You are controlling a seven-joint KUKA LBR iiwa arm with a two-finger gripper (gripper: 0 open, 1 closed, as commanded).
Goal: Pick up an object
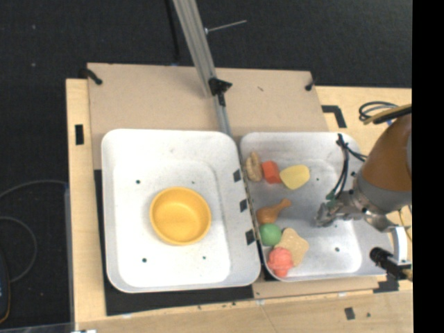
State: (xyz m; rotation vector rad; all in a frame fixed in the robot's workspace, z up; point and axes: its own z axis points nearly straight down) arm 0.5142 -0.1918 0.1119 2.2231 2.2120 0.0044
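Observation:
The right bin (326, 255) holds several small food-like objects along its left side: a tan piece (253, 166), a red-orange block (270, 173), a yellow lemon shape (295, 176), a brown drumstick shape (272, 210), a green ball (270, 234), a beige piece (295, 245) and a pink-red ball (280, 260). My gripper (326, 215) hangs low over the bare right half of this bin, to the right of the objects and apart from them. Nothing shows between its fingertips.
The left bin (125, 158) holds a yellow bowl (181, 216). A metal pole (198, 44) slants up from the bench behind the bins. The arm's orange band (392, 161) and cables (343, 168) stand over the right bin's right edge.

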